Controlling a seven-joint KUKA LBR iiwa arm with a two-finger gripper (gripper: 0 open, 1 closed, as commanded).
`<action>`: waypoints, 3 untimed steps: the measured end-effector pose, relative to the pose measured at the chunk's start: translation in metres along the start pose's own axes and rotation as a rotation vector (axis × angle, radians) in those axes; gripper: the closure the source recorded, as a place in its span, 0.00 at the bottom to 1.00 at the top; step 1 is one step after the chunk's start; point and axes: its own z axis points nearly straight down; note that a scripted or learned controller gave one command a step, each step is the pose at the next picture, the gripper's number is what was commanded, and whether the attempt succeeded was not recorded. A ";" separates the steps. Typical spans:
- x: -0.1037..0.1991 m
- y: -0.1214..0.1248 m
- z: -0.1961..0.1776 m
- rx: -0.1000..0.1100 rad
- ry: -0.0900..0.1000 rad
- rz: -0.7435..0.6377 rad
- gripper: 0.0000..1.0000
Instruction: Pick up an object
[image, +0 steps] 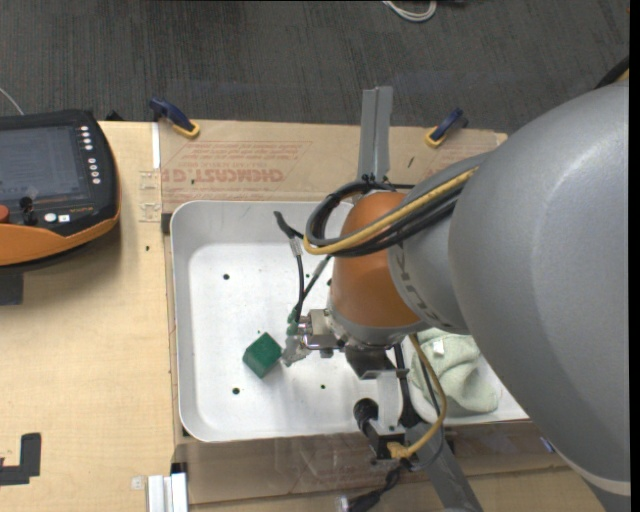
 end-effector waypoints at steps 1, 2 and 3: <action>0.000 0.000 0.032 -0.001 0.000 -0.362 0.00; 0.011 0.001 0.031 -0.002 -0.001 -0.705 0.00; 0.013 0.005 0.031 -0.005 -0.001 -1.040 0.00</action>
